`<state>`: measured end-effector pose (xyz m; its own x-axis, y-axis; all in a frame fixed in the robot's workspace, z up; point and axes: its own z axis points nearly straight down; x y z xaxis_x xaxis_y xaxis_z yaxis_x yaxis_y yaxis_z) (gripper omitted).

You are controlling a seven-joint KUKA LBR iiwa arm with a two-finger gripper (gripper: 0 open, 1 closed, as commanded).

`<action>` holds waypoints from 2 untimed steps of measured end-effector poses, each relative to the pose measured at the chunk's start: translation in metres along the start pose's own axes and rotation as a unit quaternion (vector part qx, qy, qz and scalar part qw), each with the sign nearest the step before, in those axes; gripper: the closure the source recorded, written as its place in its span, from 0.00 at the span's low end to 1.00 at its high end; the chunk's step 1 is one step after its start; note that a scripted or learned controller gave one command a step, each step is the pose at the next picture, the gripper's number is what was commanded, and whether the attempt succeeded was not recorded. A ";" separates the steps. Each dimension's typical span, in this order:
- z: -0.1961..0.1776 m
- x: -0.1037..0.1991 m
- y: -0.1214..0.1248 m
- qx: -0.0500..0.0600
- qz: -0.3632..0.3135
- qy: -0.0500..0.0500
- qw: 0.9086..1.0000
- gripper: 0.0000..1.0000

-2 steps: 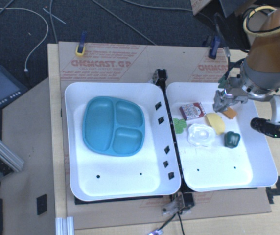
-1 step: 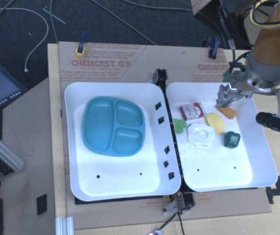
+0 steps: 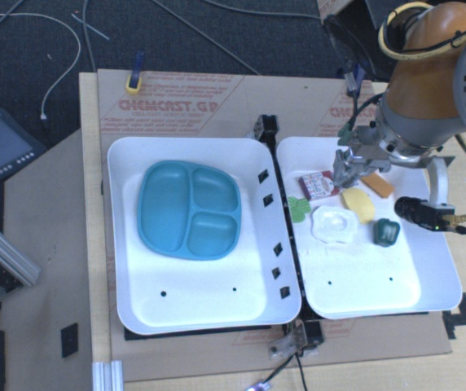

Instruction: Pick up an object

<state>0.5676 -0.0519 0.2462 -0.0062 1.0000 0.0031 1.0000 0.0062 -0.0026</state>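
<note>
Blue divided plate (image 3: 189, 210), left bin (image 3: 127, 259)

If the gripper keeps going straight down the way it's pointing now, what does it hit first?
Probably the yellow block or the small reddish packet; the gripper hangs just above and between them in the right bin. Depth is unclear from this slanted view.

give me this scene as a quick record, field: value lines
left bin: blue divided plate
right bin: red packet, green piece, clear lid, yellow block, orange block, dark green item
gripper: low over the right bin, between red packet and yellow block
grasp: nothing seen between the fingers
arm: reaches in from the right
</note>
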 end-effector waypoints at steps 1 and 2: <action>0.010 0.049 0.001 0.000 0.000 0.000 1.000 1.00; 0.019 0.094 -0.007 0.000 0.000 0.000 1.000 1.00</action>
